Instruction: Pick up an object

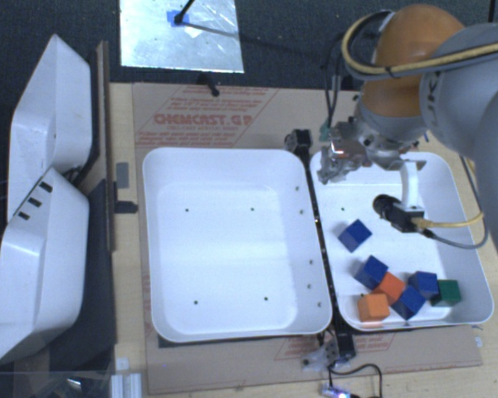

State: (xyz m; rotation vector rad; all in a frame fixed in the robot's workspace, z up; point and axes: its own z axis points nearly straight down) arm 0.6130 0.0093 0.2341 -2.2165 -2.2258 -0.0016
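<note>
The grey KUKA arm with the orange band [402, 52] is reaching in from the right and bending down over the far left corner of the right shallow white bin [469, 222], its two-finger gripper [336, 166] hanging just above the bin floor; cannot tell how it is set. The loose blue cube [355, 235] is lying alone mid-bin, apart from the gripper, while more blue cubes [371, 271], two orange cubes [373, 306] and a green cube [448, 292] are clustering at the near edge. The left shallow white bin [162, 247] is sitting alongside.
</note>
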